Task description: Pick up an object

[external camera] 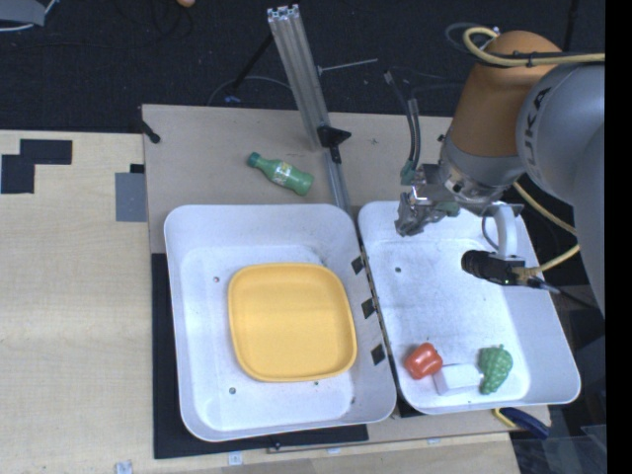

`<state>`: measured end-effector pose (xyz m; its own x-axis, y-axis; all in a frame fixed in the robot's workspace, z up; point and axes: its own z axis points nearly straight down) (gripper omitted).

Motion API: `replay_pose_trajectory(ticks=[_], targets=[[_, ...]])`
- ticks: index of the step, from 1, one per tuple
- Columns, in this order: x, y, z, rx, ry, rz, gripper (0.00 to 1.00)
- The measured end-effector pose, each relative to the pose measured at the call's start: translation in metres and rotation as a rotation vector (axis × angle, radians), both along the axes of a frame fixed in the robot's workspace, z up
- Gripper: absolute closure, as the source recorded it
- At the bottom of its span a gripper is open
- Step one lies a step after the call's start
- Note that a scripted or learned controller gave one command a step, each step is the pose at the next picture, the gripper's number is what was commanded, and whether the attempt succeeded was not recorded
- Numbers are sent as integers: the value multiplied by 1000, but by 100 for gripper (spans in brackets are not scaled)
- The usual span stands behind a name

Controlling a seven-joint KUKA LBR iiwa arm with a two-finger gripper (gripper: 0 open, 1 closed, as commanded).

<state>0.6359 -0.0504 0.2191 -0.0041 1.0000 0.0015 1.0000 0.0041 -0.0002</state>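
The gripper [410, 223] hangs over the far-left corner of the right bin [449, 314]; whether it is open or closed cannot be told. A red pepper [423, 360], a white block [457, 378] and a green broccoli piece [495, 367] lie at 5 o'clock from it. A yellow plate [291, 321] sits in the left bin [193, 265]. A green bottle [280, 173] lies on the bench at 10 o'clock.

Red pepper [423, 360], white block [457, 378], green broccoli [495, 367] along right bin's near edge.

yellow plate [291, 321], red pepper [423, 360], grn bottle [279, 173]
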Motion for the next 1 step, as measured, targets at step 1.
replay_pose_trajectory(ticks=[1], targets=[[-2,57,-6,0,1,0,100]])
